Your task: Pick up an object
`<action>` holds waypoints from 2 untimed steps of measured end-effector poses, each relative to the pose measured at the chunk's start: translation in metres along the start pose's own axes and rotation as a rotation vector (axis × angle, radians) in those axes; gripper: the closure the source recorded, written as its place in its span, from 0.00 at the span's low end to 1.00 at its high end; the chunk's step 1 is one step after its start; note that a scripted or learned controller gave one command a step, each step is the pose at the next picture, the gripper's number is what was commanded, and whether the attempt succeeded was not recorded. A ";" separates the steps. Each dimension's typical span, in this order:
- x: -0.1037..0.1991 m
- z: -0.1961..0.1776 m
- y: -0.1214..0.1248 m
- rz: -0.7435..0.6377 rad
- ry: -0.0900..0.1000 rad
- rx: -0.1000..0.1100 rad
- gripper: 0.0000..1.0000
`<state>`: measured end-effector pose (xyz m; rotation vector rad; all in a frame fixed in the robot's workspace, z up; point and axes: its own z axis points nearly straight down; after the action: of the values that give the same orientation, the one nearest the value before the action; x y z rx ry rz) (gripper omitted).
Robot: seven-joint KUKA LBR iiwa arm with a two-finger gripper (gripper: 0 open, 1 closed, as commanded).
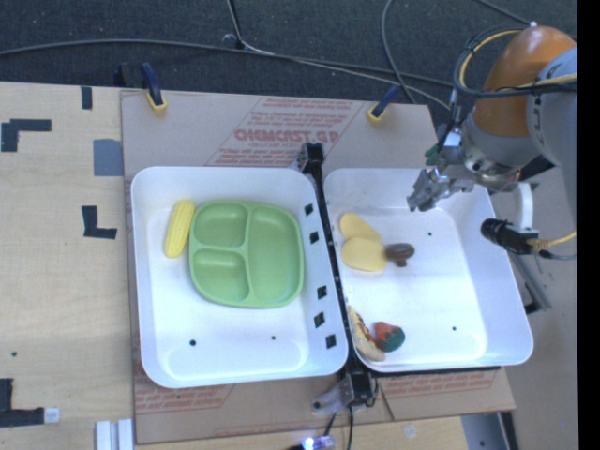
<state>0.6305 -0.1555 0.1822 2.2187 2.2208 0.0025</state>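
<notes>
My gripper (424, 198) hangs over the back right part of the right bin (469, 307), above bare white floor, with nothing seen between its fingers. In that bin lie two yellow pieces (361, 243), one behind the other, near the left wall. A small brown piece (400, 252) rests just right of them. At the bin's front left corner sits a red and green toy (387, 336) beside a pale banana-like piece (364, 336). The gripper is up and to the right of the brown piece, apart from it.
The left bin (159, 336) holds a green divided plate (247, 253) and a yellow corn cob (178, 228) by its left side. A black divider (322, 242) runs between the bins. Cables (412, 26) arc above the bench at the back.
</notes>
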 end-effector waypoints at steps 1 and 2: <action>0.000 -0.043 0.001 0.000 0.000 -0.001 1.00; 0.049 -0.043 0.007 -0.005 0.002 0.003 1.00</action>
<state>0.6371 -0.1060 0.2253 2.2160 2.2288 0.0009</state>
